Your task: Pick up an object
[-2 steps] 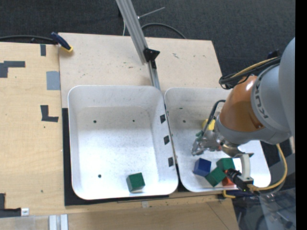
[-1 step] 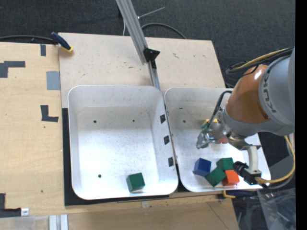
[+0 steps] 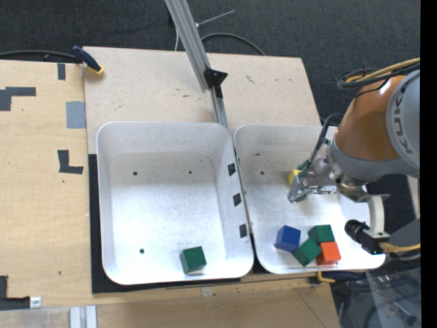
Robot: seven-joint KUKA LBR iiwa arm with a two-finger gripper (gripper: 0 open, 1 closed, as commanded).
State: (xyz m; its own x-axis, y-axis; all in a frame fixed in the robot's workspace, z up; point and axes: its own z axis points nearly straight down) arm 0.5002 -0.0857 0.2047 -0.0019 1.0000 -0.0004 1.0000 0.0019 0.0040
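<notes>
My gripper hangs low over the middle of the right bin, reaching in from the right. A small yellow object shows right at the fingers' upper left, mostly hidden by them; whether it sits between them I cannot tell. At the right bin's front lie a blue cube, two green blocks and an orange cube, clustered together. A single green cube rests at the front of the left bin.
A slanted metal pole crosses the bench above the bins' divider. The arm's grey and orange body covers the right bin's right side. A cable clip lies on the bench at upper left.
</notes>
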